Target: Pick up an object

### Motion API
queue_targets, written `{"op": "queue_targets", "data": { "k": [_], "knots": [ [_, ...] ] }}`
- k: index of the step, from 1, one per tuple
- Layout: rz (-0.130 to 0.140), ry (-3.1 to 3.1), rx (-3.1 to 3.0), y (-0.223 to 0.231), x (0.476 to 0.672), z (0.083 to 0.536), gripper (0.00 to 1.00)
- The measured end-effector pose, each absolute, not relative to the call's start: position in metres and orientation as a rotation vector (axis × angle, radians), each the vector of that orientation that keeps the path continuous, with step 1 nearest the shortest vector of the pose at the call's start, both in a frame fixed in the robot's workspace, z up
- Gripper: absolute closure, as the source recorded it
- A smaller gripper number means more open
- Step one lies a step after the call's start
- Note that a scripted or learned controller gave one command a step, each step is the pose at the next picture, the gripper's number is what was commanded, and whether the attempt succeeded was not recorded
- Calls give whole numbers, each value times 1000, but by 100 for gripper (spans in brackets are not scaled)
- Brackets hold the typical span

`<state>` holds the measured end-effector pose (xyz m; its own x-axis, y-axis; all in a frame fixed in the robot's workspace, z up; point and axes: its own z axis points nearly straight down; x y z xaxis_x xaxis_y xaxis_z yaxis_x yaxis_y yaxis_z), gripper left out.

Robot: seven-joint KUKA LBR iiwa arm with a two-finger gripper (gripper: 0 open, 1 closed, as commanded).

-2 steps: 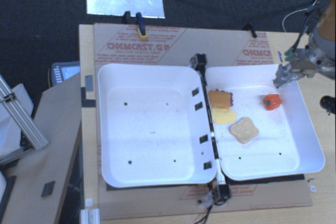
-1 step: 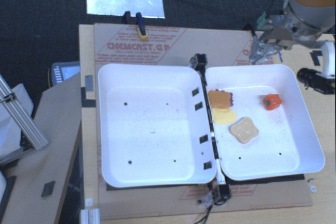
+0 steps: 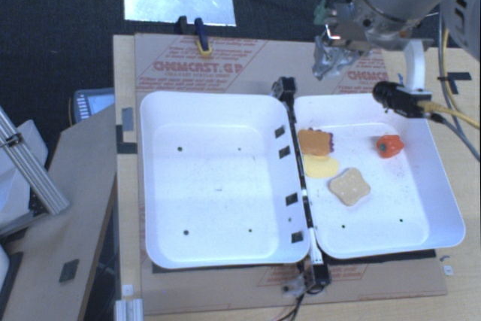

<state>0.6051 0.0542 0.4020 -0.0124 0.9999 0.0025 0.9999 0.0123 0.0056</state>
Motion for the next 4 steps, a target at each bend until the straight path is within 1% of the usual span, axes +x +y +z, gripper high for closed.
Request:
{"op": "queue_targets", "data": {
  "k": [1, 2, 3, 4],
  "knots": [
    [12, 2235, 2206, 133, 588, 447, 100],
    [6, 2235, 2209, 227, 596, 432, 100],
    [21, 2225, 2210, 235, 604, 542, 100],
    [4, 2227, 2215, 234, 604, 535, 0]
  ]
}}
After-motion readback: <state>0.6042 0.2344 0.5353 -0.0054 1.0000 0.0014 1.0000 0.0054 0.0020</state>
